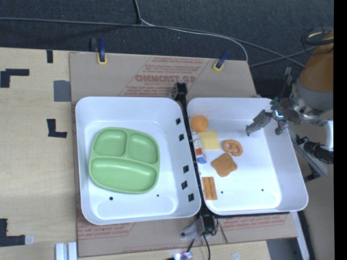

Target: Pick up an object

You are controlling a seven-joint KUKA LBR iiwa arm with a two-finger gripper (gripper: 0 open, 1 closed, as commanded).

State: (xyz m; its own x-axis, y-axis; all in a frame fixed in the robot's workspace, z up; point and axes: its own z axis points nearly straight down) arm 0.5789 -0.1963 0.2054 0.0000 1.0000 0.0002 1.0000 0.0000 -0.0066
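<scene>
A: Starting at the bottom of the frame, what did you have nearest you?

B: You had the lower rims of the two white bins. In the right bin [282,196], a flat orange-brown cracker-like piece [209,188] lay low along the left wall. In the left bin [87,118], a green divided plate [125,160] sat left of centre, its three compartments facing up.

A: And further up in the right bin?

B: You saw a brown toast-shaped piece [224,164] just above and right of the cracker-like piece. A small pretzel-like ring [232,147] sat just beside its upper right. Left of that ring lay a pale yellow block [210,141], with a small white, red and blue packet [199,147] against the bin's left wall. An orange ball [199,123] rested just above the yellow block.

A: Where was the gripper?

B: Your gripper [268,122] hung over the upper right part of the right bin, well apart from the food pieces. Its fingers were spread, one dark finger [257,123] pointing down-left, and nothing was between them.

A: Beyond the bins?

B: You had the cardboard sheet [162,75] under both bins, held by two clamps [101,53] at its top edge, then dark carpet crossed by a cable [162,26].
</scene>
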